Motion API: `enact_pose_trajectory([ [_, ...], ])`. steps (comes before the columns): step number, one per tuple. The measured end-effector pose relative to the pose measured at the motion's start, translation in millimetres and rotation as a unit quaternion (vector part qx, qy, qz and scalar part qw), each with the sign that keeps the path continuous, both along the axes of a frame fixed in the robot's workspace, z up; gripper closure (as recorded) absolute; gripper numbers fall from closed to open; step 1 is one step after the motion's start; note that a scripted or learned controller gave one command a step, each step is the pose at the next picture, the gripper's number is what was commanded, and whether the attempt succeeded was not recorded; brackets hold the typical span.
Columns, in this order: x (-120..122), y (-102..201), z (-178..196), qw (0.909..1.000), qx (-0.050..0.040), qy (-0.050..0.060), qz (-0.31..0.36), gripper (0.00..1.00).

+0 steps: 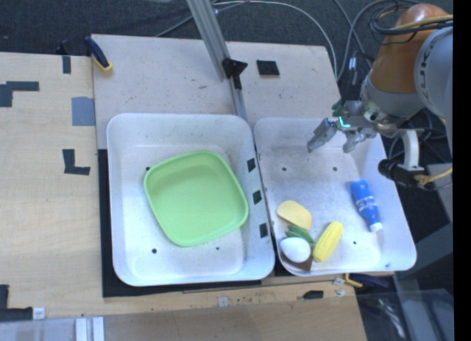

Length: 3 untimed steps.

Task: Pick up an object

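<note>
Over the right bin's (394,255) far end hangs the pincer (337,138), fingers spread, grasping nothing; below it lie a blue bottle (365,203), corn (327,241), an egg (296,249).

Green plate (196,197), blue bottle (364,203), yellow corn (327,241), white egg (296,248).

counter (44,185): light wood with grey tape marks at its left edge | white board (169,74) on it | two white bins side by side: left bin (121,185), right bin (294,148) | black mat (104,258) under left bin
</note>
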<state>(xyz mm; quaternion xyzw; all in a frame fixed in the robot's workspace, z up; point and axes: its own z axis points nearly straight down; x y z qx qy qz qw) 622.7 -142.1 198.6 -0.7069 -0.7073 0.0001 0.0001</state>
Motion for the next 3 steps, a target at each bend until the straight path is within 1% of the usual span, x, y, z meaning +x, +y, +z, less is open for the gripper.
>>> enact_pose_trajectory([
  [1, 0, 0, 0, 1.0, 0.0, 0.0, 0.0, 0.0],
  [2, 8, -1, -48, 1.0, 0.0003, 0.002, 0.0, 0.0],
  [3, -2, 4, -101, 1.0, 0.0003, 0.002, 0.0, 0.0],
])
